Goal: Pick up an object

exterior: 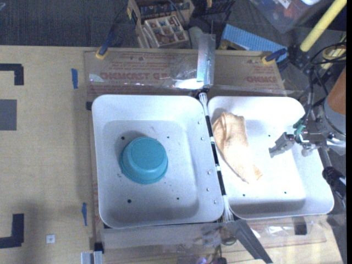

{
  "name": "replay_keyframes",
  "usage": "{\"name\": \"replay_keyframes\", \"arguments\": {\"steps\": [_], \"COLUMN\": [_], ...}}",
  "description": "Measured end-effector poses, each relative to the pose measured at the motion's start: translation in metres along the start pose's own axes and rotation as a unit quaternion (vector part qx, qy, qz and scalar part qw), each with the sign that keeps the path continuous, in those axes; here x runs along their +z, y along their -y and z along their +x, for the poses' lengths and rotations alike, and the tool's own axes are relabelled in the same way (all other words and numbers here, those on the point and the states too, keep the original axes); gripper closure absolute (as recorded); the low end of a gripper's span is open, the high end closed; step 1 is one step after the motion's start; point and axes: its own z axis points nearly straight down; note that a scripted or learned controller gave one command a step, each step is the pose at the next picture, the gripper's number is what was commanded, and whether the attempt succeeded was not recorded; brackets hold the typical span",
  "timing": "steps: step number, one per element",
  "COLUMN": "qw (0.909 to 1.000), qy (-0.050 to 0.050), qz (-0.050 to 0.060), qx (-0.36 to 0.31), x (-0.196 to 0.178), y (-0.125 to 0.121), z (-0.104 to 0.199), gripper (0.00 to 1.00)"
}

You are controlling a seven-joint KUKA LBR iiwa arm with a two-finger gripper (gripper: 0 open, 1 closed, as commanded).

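The gripper [279,146] is hovering in the right bin [316,202], fingers spread and holding nothing, just right of the tan cloth [235,146] lying against the divider. It should be centring over the cloth's thick fold before descending.

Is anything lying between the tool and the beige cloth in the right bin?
Nothing visible. The tool hangs over the right white bin, and only bare bin floor separates it from the crumpled beige cloth. The upside-down teal plastic bowl sits in the left white bin.
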Motion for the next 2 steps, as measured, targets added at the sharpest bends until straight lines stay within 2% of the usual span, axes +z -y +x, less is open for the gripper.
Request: {"name": "replay_keyframes", "arguments": {"steps": [1, 2], "qw": [1.0, 0.995], "qy": [0.0, 0.003], "qz": [0.0, -0.009], "qx": [-0.009, -0.1], "x": [0.092, 0.142], "y": [-0.042, -0.035], "z": [0.02, 0.038], "gripper": [0.0, 0.0]}}
